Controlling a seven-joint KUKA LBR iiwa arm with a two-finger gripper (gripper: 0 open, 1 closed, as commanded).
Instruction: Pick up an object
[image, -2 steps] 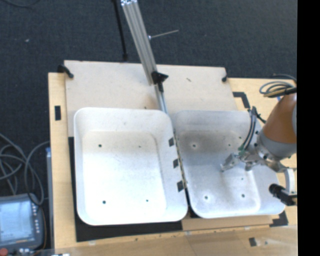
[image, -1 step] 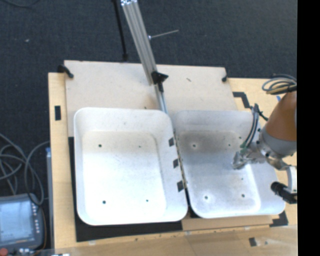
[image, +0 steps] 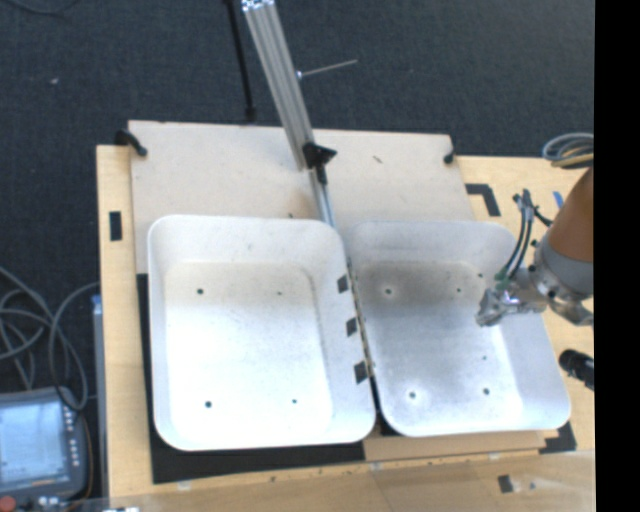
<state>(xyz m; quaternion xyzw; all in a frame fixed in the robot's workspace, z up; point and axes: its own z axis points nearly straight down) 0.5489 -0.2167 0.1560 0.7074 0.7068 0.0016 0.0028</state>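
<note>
Overhead view of the bench: the arm (image: 570, 235) reaches in from the right, its gripper (image: 492, 310) hanging low over the right part of the right bin (image: 440, 420), so the approach step appears to be in hand. Whether the tool is released or clenched cannot be told at this size, and nothing is visible in its grasp. No object to pick can be made out beneath it or in the left bin (image: 250, 430) beyond (only small dark specks on the floors), so the next move probably calls for finding a target first.

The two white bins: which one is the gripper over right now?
The right-hand bin, the one nearer the arm. The gripper hangs over its right part, while the left-hand bin lies across the central divide, well away from the arm.
</note>
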